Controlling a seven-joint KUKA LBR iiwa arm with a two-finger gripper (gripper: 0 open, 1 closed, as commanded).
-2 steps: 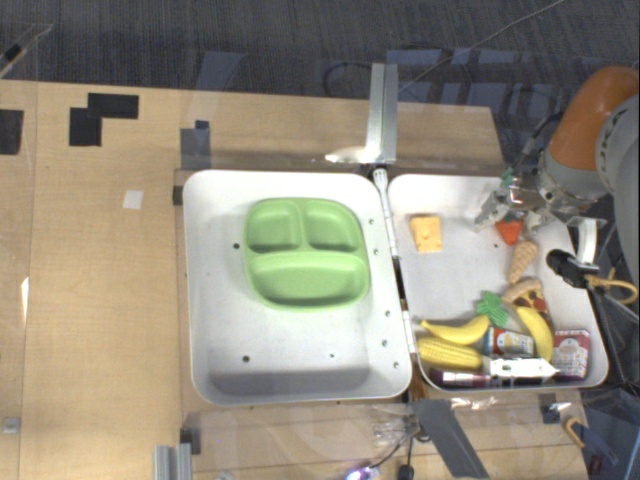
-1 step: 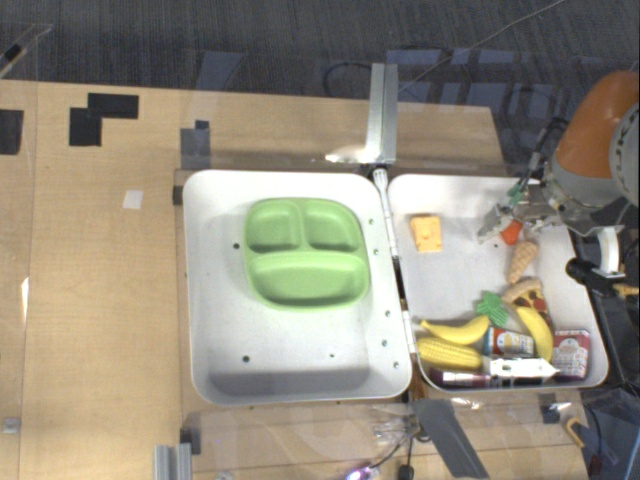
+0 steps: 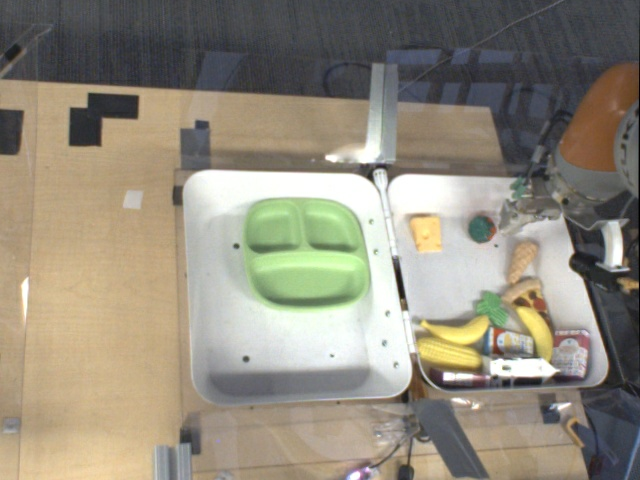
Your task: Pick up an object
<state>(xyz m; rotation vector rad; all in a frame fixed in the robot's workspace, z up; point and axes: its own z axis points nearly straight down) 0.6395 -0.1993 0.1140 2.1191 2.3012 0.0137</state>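
The right bin (image 3: 455,288) holds a yellow cheese block (image 3: 426,234), a small green ball (image 3: 482,229), a beige cone-shaped piece (image 3: 521,261), two bananas (image 3: 457,332), a corn cob (image 3: 447,354), a small can (image 3: 508,343), a red box (image 3: 571,352) and a marker (image 3: 500,372). My gripper (image 3: 522,208) hangs at the bin's far right corner, just right of the green ball and above the cone piece. Nothing shows between its fingers.
The left bin (image 3: 220,358) carries a green divided plate (image 3: 303,251). A metal post (image 3: 383,113) stands behind the seam between the bins. The arm's grey and orange wrist (image 3: 600,138) looms over the right bin's far right edge.
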